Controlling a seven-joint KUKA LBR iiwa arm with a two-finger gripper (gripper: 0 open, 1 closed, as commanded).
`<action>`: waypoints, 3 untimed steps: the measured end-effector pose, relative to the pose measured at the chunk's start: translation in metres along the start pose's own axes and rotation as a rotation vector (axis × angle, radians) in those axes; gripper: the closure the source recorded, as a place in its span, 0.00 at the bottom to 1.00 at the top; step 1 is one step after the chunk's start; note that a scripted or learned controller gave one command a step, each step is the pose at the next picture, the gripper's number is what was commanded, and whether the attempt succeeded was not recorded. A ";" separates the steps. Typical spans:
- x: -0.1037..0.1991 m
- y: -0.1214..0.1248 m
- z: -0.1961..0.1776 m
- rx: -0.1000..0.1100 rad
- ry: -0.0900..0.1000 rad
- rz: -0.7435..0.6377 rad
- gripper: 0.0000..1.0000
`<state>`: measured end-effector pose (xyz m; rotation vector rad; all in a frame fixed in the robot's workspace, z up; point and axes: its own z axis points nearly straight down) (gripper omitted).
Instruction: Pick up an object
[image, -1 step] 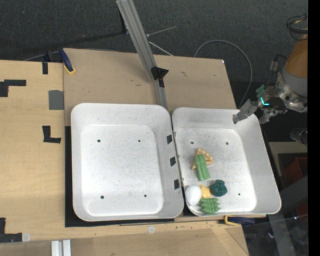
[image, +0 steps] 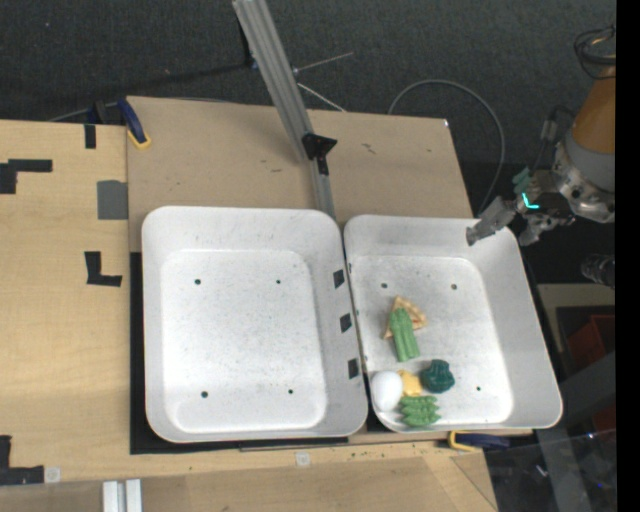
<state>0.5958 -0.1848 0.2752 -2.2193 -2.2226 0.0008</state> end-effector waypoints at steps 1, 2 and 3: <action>0.006 -0.002 0.045 0.004 0.000 0.000 0.00; 0.018 -0.003 0.098 0.006 0.001 0.000 0.00; 0.016 0.001 0.144 0.005 0.000 0.000 0.00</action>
